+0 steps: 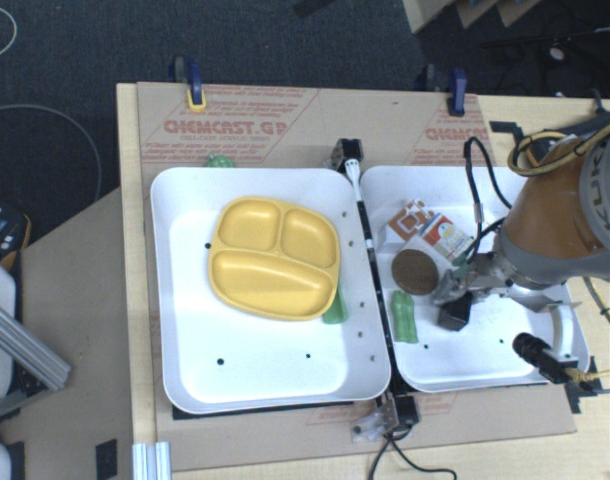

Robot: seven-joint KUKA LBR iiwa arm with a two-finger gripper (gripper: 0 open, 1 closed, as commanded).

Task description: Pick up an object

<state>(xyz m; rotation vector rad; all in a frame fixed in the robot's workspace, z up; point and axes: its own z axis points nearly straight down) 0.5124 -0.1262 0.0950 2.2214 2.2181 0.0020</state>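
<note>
You will find the end effector low in the right bin, just beside the brown round object and green piece, evidently positioned for a pick, though whether it is clenched or released cannot be told.

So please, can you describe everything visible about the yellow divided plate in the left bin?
The yellow plate looks like smooth plastic, a rounded rectangle with three compartments: two smaller ones at the far side, one long one at the near side. It lies flat and right side up, slightly rotated, in the upper middle of the left bin. A green object pokes out at its near right corner, apparently touching it.
</note>
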